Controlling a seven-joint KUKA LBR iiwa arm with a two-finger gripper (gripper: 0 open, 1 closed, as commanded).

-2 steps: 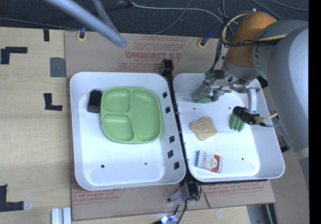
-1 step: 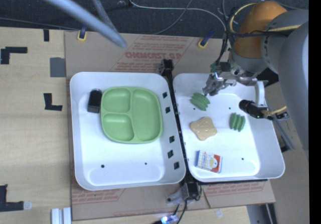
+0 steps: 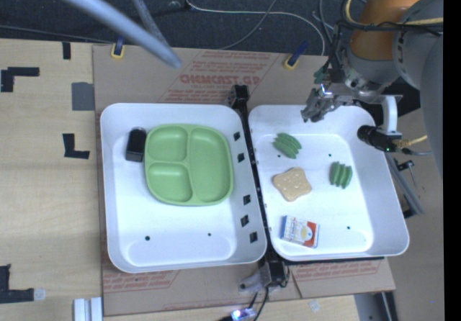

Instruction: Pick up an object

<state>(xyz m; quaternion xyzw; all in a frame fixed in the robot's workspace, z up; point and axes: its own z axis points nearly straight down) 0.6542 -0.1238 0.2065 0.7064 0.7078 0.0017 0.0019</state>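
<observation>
Four small objects are lying in the right bin (image 3: 374, 240) for you to choose from: a green ridged piece (image 3: 287, 144) near its upper left, a second green piece (image 3: 341, 174) toward its right side, a tan cracker-shaped square (image 3: 292, 183) between and below them, and a small flat carton (image 3: 298, 231) with red and blue print near the front wall. The left bin (image 3: 119, 233) is carrying a green divided plate (image 3: 189, 164) with a small black block (image 3: 135, 145) just beside its left edge.

Your gripper (image 3: 315, 109) is hanging over the back rim of the right bin, above the upper green piece and apart from it, and nothing is sitting between its tips. Whether it is spread or closed, you cannot tell from this slant.

All four are looking light, like toy food. The cracker probably offers stiff, flat edges, so you could be pinching across its sides. The carton may be crushing under pressure; the ridged green pieces could be slipping.
</observation>
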